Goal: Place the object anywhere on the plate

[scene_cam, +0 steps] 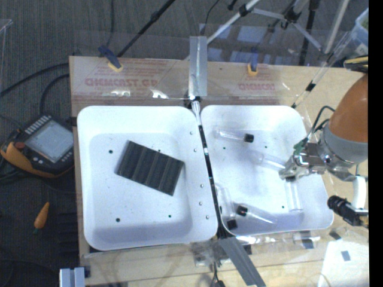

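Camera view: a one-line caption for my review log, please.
Gripper over the right bin among clear black-capped tubes; dark ridged plate lies in the left bin.

My arm (pixel 353 133) consists of two visible sections. The upper section is the orange band (pixel 362 107), a smooth, rounded shell with a slight gloss and no legible markings. Below it sits a grey collar (pixel 342 144), circular in section, matte, and slightly narrower than the band. The collar carries my gripper (pixel 291 170), a compact assembly of bare silver metal with squared blocks and hard edges. It has small dark recesses that may be screw heads, but the view is too coarse to confirm this. A thin dark cable (pixel 318 118) runs in a loop between the gripper body and the collar.
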Available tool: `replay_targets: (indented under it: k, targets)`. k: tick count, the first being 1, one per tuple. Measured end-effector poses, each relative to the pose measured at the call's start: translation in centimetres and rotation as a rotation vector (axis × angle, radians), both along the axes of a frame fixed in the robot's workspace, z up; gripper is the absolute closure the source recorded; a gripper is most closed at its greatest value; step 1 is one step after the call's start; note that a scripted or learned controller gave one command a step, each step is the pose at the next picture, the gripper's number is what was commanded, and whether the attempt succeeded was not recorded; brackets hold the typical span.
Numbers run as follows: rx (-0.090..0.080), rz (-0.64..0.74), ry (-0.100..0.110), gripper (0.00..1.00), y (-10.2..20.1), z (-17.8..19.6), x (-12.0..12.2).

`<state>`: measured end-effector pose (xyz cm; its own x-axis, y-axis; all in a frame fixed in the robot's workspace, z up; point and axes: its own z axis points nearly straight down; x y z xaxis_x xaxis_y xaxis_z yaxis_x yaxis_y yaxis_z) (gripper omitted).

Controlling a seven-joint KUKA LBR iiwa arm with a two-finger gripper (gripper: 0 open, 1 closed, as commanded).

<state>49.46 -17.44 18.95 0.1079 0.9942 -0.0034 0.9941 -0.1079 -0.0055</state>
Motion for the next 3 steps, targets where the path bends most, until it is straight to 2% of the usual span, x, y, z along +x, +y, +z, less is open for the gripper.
replay_targets:
  k: [1, 2, 3]
  targets:
    - [0.002, -0.084, 0.0, 1.0, 7.5, -2.3, 1.3]
    - [0.001, 0.014, -0.001, 1.0, 15.2, 1.6, 7.2]
    - [-0.002, 0.133, -0.001, 1.0, 20.9, -0.8, 16.8]
